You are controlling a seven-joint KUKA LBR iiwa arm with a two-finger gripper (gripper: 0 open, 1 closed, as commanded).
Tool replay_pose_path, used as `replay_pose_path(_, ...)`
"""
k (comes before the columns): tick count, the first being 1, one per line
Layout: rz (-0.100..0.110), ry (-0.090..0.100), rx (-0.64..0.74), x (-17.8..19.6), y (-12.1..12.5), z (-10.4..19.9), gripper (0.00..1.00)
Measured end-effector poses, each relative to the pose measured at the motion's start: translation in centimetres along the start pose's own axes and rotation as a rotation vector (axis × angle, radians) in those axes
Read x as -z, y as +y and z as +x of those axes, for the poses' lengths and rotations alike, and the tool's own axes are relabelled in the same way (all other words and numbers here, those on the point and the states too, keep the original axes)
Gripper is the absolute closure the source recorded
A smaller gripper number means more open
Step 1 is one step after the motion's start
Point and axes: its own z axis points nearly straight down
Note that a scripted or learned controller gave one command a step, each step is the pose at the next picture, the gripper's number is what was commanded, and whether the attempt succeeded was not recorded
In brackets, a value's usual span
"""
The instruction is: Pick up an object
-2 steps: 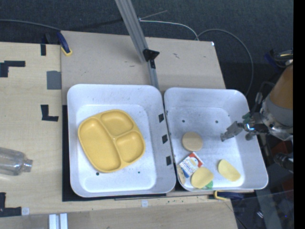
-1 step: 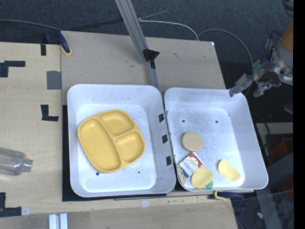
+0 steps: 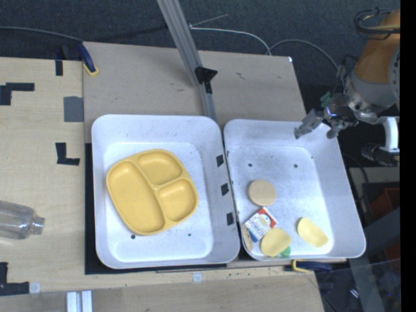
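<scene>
Bench: pale wooden top [image 3: 149, 83], bearing two shallow white bins side by side, with black tape marks along its left part.
Left bin: white tray [image 3: 101, 174], holding one item.
Divided plate: yellow, three compartments [image 3: 151, 190], lying flat in the middle of the left bin, turned at a slant to the bin's walls.
Right bin: white tray [image 3: 338, 194], holding four small items, all gathered in its near half.
Round disc: tan, flat [image 3: 262, 192], lying near the middle of the right bin, just above the packet.
Packet: small, white with red and blue print [image 3: 258, 225], at the near left corner of the right bin, touching the yellow piece beside it.
Yellow piece, near: rounded lump [image 3: 275, 242], against the bin's near wall, with a bit of green showing at its lower edge.
Yellow piece, right: oval lump [image 3: 312, 232], apart from the others, toward the near right corner.
Arm: grey and orange body [image 3: 377, 64], reaching in from the right.
Gripper: dark two-finger tool [image 3: 316, 123], poised over the far right corner of the right bin, well apart from all four items; nothing between its fingers; how wide they stand cannot be told.
Bottle: clear plastic [image 3: 18, 221], lying on its side at the bench's left edge.
Rail: grey metal bar [image 3: 179, 28], slanting down to the far edge of the bins.
</scene>
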Motion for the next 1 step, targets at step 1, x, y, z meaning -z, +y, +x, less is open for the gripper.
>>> replay_pose_path(1, 0.028, 0.012, -0.005, -10.44, 3.80, 0.06, 0.00)
